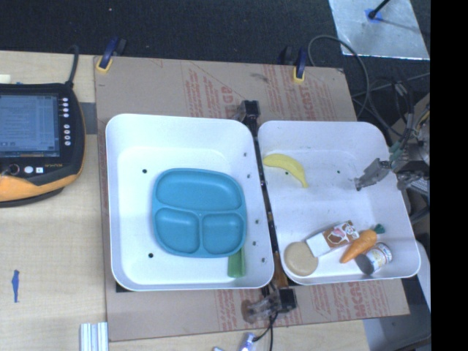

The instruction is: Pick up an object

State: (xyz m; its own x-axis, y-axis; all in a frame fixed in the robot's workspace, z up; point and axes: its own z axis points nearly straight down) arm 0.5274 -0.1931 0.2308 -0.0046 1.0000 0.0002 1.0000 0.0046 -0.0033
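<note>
In the camera view, the end effector (368, 175) hung at the right edge over the right bin (329, 134), its fingers spread and gripping nothing. A banana (287, 167) lay upper left in that bin; a carrot (358, 245), can (374, 258) and carton (333, 238) clustered lower right. A blue divided plate (197, 212) filled the left bin (121, 196).

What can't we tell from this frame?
- Tool, camera view: small and blurred at the right bin's edge; open or shut, cannot tell.
- Arm: cut off by the right edge.
- Can: label too small to read; carrot overlaps it.
- Green item: half hidden beside the blue tray; identity unclear.
</note>
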